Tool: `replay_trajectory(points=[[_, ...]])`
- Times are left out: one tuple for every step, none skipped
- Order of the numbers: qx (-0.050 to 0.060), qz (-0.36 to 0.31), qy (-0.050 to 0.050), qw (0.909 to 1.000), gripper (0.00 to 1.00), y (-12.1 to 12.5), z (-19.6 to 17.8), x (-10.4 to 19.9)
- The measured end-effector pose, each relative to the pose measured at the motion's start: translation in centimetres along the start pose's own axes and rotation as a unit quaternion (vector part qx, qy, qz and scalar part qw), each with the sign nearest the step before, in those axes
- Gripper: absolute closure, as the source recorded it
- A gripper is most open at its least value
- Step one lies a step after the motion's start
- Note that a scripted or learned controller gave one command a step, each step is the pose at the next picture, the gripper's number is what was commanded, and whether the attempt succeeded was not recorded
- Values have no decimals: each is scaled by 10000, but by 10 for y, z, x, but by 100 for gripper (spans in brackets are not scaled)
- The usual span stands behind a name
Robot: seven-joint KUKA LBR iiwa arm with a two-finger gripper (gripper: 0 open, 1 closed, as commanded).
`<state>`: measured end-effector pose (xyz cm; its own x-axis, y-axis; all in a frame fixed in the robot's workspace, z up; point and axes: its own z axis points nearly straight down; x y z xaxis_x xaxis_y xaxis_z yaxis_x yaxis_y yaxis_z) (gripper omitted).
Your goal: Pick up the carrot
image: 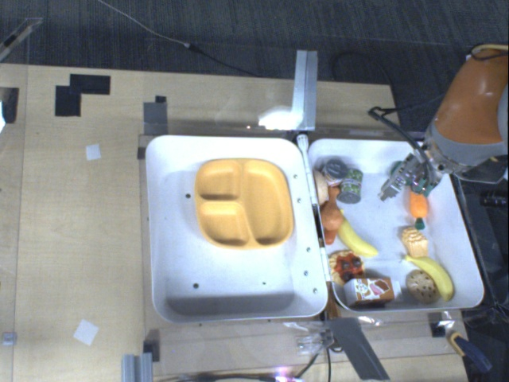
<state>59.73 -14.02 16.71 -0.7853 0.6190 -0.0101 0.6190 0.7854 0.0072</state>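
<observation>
The carrot (418, 204) is small and orange, with a green stub at its near end. It lies in the right bin (469, 245) near the right wall. My gripper (406, 183) hangs just above and to the left of the carrot's far end. Its fingers (391, 188) look spread and open, and one tip is close to the carrot's top. I see nothing between them. The grey arm with its orange band (473, 106) comes in from the upper right.
The right bin also holds a small can (350, 185), a grey round piece (334, 168), a brown pear-like fruit (332, 213), two bananas (356, 241) (433, 273), a cake piece (414, 241), a cookie (420, 286) and a jar (370, 290). A yellow divided plate (242, 201) sits in the left bin (171, 237).
</observation>
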Motion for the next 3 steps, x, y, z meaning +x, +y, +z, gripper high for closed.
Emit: replay_trajectory(points=[[0, -2558, -16, 9667, 100, -19, 77, -15], [-6, -2166, -21, 9763, 100, -12, -28, 51], [3, -3416, -8, 9399, 100, -59, 73, 90]])
